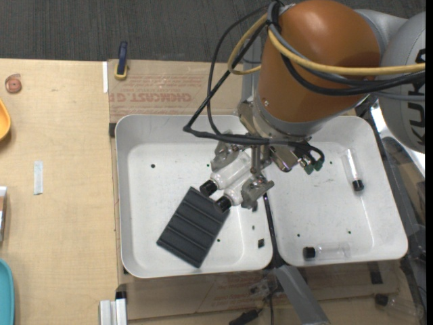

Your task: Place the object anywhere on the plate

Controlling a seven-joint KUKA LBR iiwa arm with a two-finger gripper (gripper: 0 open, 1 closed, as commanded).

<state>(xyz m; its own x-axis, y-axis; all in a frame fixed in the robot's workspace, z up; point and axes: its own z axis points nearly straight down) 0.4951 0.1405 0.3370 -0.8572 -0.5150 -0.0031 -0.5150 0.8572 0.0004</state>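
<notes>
A black ribbed plate (192, 227) lies tilted in the left bin (139, 181), toward its front. Just past the plate's upper right corner, low over the bin floor, my gripper (234, 179) hangs under the orange wrist. Between its grey fingers (253, 191) lies a clear tube with a black cap (218, 184), and the fingers are shut on it. The capped end points at the plate's top edge and nearly touches it. The wrist and cables hide the upper part of the gripper.
The right bin (379, 242) holds two more clear tubes with black caps, one at the far right (353, 171) and one near the front wall (327, 252). A small black bit (260, 243) lies by the left bin's front right corner. Cardboard lies behind the bins.
</notes>
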